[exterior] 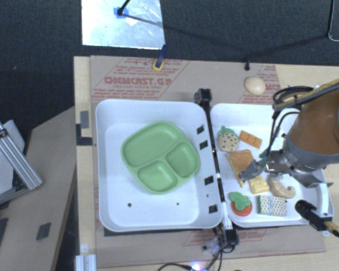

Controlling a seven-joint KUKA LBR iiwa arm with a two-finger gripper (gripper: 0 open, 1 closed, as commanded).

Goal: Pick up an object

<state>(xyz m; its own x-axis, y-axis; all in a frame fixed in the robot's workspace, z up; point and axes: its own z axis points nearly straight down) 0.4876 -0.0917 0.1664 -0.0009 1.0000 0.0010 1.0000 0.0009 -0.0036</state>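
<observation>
Over the right bin (316,210), the gripper (254,171), fingers slightly parted and empty, risks nudging crowded toast (241,161) aside.

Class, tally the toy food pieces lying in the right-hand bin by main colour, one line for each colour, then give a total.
Orange or brown: 2, the cracker and the toast piece
Cream or yellow: 3, the cookie, cheese block and croissant
Red: 1, the tomato
Patterned white: 1, the wrapped bar
Total: 7

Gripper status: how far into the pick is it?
Done: the gripper is low in the right bin, at the brown toast-like piece and yellow block. In hand: nothing visibly held. Left: grasp and lift; the green divided plate in the left bin is bare.
</observation>
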